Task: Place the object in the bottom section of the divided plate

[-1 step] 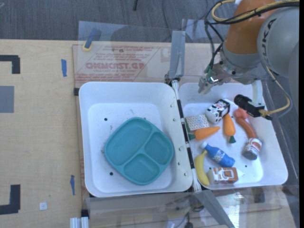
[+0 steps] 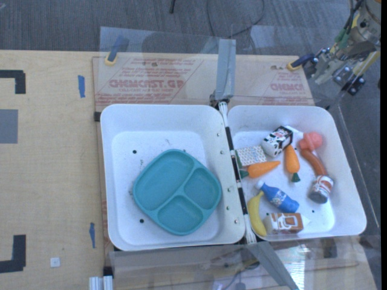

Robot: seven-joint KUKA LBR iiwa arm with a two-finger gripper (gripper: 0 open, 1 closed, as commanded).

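A teal divided plate lies in the left bin, all three of its sections bare. The right bin holds the toy foods: a cow-patterned carton, a pink piece, two carrots, a waffle square, a sausage, a can, a blue bottle, a banana and an orange carton. My gripper hangs at the top right, beyond the right bin's far corner and away from every object.
A grey divider strip rises behind the seam between the bins. Clear plastic sheets with red lettering lie behind both bins. A black cable loops on the floor at the top. Wooden bench extends to the left.
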